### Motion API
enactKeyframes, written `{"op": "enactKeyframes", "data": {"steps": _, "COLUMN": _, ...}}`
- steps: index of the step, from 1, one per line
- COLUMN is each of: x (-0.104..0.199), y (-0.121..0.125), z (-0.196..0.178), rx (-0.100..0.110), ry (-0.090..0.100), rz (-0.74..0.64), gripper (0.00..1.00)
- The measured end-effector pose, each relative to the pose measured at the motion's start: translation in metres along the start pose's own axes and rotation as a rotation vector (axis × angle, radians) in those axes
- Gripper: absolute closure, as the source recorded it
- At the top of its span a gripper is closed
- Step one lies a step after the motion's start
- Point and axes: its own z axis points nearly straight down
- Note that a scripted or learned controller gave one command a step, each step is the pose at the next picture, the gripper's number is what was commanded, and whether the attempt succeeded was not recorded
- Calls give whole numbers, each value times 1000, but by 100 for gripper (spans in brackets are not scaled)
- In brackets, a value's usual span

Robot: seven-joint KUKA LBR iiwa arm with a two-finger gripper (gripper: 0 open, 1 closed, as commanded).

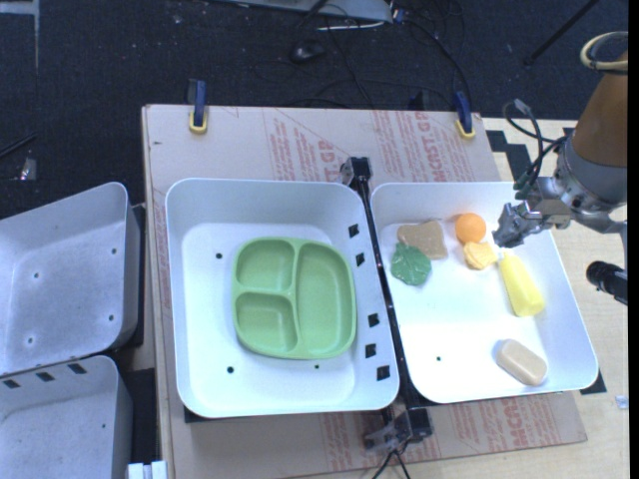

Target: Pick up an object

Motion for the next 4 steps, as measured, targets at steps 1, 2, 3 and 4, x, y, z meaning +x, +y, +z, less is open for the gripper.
{"op": "enactKeyframes", "data": {"steps": 1, "x": 0, "y": 1, "z": -29, "rx": 0, "ry": 0, "rz": 0, "gripper": 100}}
{"op": "enactKeyframes", "data": {"steps": 2, "x": 53, "y": 18, "z": -32, "rx": 0, "ry": 1, "rz": -5, "gripper": 100}}
{"op": "enactKeyframes", "data": {"steps": 3, "x": 105, "y": 22, "z": -35, "rx": 1, "ry": 1, "rz": -4, "gripper": 100}}
{"op": "enactKeyframes", "data": {"steps": 4, "x": 148, "y": 35, "z": -28, "rx": 2, "ry": 1, "rz": -3, "gripper": 100}}
